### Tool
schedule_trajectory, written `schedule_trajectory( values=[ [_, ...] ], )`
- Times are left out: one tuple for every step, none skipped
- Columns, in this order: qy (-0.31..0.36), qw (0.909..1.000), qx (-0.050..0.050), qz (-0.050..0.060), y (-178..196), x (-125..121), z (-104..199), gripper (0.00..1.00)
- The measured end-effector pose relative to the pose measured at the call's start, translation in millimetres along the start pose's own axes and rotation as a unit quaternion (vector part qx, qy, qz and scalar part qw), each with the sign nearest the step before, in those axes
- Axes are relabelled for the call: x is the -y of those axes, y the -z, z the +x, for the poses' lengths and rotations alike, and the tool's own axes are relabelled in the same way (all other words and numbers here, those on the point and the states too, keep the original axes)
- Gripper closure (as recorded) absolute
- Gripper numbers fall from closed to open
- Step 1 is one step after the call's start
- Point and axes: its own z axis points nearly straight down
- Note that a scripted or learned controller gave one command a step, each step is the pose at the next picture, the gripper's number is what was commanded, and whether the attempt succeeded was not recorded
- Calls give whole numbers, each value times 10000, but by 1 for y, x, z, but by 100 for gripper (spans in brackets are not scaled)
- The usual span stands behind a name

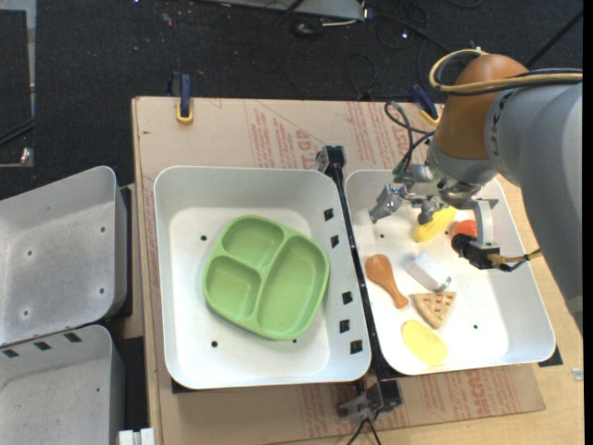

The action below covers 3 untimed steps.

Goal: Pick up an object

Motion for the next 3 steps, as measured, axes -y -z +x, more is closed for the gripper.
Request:
schedule_trajectory(
  values=[
    [1, 10000, 3, -14, -17, 0, 0, 0],
    [2, 10000, 7, -35, -6, -1, 0, 100],
    [-5, 10000, 7, -54, 39, -1, -4, 100]
  ],
)
